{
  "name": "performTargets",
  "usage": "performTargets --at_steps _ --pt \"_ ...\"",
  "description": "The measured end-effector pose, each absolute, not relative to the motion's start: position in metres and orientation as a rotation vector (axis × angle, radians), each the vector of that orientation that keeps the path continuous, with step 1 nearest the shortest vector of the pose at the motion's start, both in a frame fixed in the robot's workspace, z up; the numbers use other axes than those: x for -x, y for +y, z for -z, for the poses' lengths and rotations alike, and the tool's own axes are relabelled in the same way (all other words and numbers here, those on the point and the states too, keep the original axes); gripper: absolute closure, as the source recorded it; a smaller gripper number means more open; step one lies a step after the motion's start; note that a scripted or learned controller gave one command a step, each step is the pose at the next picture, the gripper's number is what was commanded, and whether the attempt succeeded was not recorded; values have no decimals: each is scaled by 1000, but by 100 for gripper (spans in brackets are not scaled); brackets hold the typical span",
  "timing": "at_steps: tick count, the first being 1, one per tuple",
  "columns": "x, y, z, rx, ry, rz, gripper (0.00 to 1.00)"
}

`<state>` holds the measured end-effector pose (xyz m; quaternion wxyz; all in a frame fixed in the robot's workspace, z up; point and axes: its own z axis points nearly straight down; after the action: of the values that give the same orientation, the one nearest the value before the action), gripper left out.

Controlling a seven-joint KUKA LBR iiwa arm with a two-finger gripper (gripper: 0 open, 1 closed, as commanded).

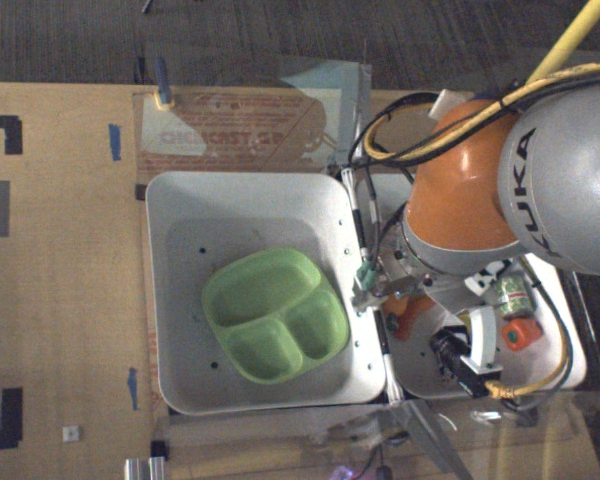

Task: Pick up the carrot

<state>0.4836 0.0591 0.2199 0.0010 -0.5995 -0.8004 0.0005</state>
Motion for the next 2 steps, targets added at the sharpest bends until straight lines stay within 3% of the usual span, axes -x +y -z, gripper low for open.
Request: performTargets --at_steps 1,2 --pt "-480 65 -278 1339 -2845 2 100" --pt "-483 121 -315 1819 -2564 1 100"
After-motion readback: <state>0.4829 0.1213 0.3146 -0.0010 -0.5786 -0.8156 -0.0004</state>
